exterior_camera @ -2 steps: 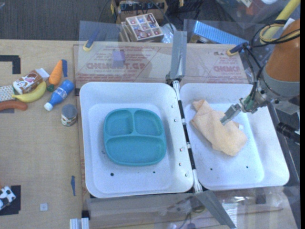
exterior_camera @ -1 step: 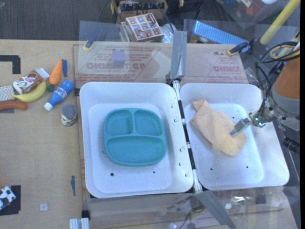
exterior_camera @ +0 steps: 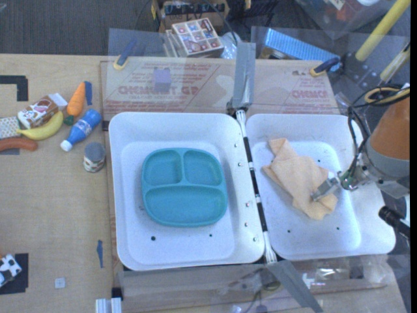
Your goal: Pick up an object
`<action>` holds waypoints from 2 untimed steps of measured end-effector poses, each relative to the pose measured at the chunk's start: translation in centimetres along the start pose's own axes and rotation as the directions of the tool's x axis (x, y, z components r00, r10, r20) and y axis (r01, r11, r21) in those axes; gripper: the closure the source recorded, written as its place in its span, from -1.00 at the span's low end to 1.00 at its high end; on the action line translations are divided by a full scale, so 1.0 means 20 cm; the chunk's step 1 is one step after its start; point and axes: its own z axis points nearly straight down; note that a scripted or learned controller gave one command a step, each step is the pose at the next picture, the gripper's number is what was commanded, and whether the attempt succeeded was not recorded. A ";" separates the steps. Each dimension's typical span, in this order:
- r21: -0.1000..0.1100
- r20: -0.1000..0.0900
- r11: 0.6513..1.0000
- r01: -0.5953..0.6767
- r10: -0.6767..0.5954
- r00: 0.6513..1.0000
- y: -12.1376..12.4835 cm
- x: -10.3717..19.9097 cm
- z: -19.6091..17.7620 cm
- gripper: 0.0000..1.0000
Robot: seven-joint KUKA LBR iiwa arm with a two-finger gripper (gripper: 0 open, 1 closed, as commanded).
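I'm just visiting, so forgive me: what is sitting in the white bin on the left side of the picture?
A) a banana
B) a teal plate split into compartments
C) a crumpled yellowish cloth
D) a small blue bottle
B. The teal divided plate lies flat in the left bin; the yellowish cloth is in the right bin, and the banana and blue bottle lie out on the bench.
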 end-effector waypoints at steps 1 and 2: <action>-0.001 0.002 0.998 0.064 -0.064 0.998 -0.08 0.21 0.00 -1.00; -0.001 0.002 0.996 0.085 -0.085 0.996 -0.16 0.41 -0.01 -1.00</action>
